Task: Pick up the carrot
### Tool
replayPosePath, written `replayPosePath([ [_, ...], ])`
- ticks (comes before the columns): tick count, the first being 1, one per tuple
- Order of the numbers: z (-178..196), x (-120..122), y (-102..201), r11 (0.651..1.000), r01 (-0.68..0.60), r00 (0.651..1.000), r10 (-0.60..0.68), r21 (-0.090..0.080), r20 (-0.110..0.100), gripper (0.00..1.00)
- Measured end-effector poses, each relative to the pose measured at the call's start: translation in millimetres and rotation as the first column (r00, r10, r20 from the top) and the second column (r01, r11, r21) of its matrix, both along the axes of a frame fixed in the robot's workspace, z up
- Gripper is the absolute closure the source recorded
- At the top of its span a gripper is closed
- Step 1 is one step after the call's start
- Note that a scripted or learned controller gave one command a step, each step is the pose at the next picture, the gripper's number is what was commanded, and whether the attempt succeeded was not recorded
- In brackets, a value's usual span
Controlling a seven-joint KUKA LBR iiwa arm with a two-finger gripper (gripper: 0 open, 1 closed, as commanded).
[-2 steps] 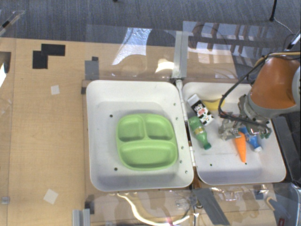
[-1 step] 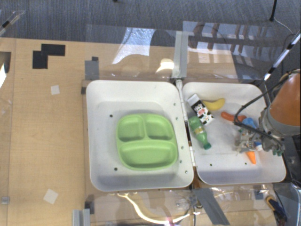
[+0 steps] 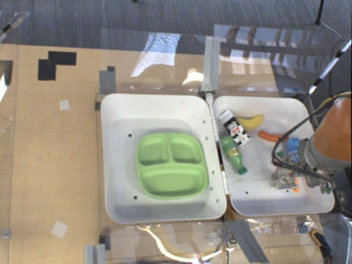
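The carrot (image 3: 269, 136) is a short orange-red piece lying flat in the right bin (image 3: 264, 199), just below the banana and toward the bin's back. My gripper (image 3: 285, 179) hangs low over the right bin's front right part, below and to the right of the carrot and apart from it. A small orange bit (image 3: 296, 190) shows at the gripper's lower edge; I cannot tell what it is. The arm's orange band (image 3: 334, 133) rises behind the gripper at the right edge.
A yellow banana (image 3: 252, 121), a white and black carton (image 3: 234, 128) and a green bottle (image 3: 233, 155) lie along the right bin's left side. A blue object (image 3: 292, 145) sits by the gripper's cables. The left bin (image 3: 118, 147) holds a green divided plate (image 3: 171, 165).
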State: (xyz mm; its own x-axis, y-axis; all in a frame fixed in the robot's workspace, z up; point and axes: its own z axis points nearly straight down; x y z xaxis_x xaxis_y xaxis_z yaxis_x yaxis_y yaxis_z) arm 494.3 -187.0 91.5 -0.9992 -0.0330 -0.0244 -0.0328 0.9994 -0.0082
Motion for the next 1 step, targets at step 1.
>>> replayPosePath([
  [1,0.2,48.6,101.3,1.000,0.010,1.000,-0.010,0.009,0.000,0.00],
])
